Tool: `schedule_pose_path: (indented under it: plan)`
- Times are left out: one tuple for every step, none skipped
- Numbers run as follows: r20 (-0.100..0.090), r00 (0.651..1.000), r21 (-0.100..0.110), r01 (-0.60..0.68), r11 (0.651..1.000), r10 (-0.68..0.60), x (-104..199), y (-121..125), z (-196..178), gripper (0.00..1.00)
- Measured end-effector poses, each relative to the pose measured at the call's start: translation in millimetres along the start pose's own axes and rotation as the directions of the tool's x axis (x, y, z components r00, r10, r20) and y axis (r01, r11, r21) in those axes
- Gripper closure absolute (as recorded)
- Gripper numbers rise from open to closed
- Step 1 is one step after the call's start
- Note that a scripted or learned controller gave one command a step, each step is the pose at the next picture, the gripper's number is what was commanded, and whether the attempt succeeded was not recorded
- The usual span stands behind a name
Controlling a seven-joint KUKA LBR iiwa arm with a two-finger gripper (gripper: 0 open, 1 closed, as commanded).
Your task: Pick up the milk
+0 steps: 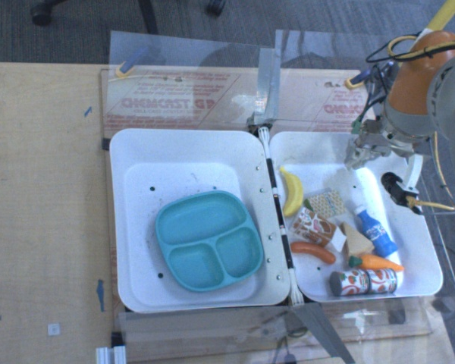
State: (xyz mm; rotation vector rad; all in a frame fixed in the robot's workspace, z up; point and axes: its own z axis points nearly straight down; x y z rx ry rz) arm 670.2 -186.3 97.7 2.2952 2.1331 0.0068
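Counter (38, 203): a pale wooden surface carrying two shallow white bins set side by side, with clear plastic panels standing behind them.

Left bin (129, 203): holds a teal divided plate (208, 240) with three compartments, lying slightly askew near the bin's middle.

Right bin (311, 150): holds a cluster of small grocery items in its near half.

Arm (421, 82): grey with an orange band, it enters from the right and hangs over the far right part of the right bin, with cables looped around the wrist.

End effector (362, 156): it sits low over the bin's far right area, above bare bin floor; whether its fingers are parted or closed cannot be told from this angle, and no item is seen between them.

Milk (374, 232): a white-and-blue bottle lying on its side near the right wall of the right bin, nearer the camera than the end effector and apart from it.

Banana (292, 192): yellow, lying beside the bin's left wall.

Can (364, 281): lying on its side at the near edge, red-and-white label showing.

Carrot (378, 262): orange, between the milk and the can.

Sausage (313, 252): reddish, lying left of the carrot, below a printed snack packet (316, 224).
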Motion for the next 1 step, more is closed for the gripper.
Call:
schedule_pose_path:
  plan:
    - [-0.001, 0.999, 0.009, -0.037, 0.999, 0.037, 52.8, -5.4, -102.9, 1.0]
